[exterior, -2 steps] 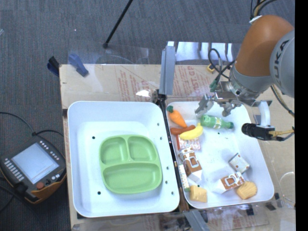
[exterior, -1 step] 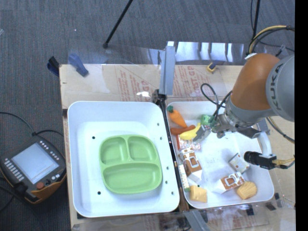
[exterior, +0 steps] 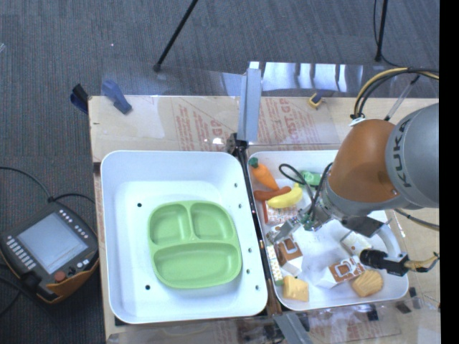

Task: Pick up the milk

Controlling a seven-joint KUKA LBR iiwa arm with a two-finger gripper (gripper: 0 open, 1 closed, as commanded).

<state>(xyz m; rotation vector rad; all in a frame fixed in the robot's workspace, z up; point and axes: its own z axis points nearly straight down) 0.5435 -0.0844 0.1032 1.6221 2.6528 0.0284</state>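
Over the right bin (exterior: 401,282), the pincer (exterior: 300,224), its state impossible to tell, hovers just above the small brown-and-white milk carton (exterior: 289,249), which lies slightly toward the camera.

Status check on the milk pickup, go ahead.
Claw low in the right bin, grip state unclear. Milk carton just below it, not lifted. Banana and cheese wedge close by.

A robotics lab: teach pendant (exterior: 49,253), tripod legs (exterior: 179,26), carpet floor (exterior: 64,41).
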